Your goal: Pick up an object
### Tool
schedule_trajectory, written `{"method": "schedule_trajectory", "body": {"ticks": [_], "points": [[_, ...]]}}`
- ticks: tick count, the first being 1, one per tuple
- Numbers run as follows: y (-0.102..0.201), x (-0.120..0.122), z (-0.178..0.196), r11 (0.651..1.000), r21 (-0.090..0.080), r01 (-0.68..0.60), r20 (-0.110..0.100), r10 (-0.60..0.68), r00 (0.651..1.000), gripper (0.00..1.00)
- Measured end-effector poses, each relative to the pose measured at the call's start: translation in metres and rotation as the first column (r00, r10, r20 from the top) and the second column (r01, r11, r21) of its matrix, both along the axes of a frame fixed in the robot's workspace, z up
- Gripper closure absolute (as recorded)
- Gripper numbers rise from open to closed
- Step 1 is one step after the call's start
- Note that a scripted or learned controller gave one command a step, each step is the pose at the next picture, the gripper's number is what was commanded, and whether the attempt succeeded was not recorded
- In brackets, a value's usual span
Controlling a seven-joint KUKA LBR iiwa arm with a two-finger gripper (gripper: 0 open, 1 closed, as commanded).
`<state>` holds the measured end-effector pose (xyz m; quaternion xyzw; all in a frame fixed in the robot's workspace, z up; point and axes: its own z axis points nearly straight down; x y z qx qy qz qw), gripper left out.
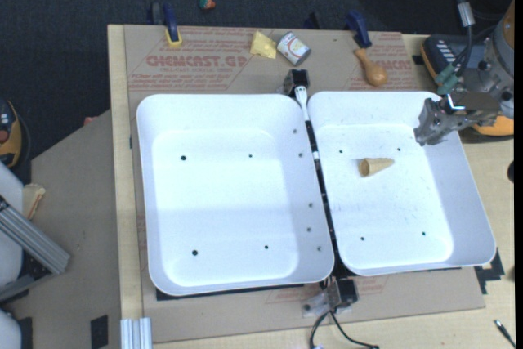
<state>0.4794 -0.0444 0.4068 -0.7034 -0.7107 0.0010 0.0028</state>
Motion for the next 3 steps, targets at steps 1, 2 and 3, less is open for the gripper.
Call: {"method": "schedule_trajectory", "body": {"ticks": [1,2,3], "points": [[0.114,0.088,-0.067,1.0,0.0,-0.002,0.002,0.002,1.0,1.0],[0.206,0.038,0.001,1.0,0.003,-0.002,0.012,0.002,1.0,1.0],[0.147,-0.001,0.005,1.0,-0.003,0.016,0.002,-0.016,1.0,1.0]]}}
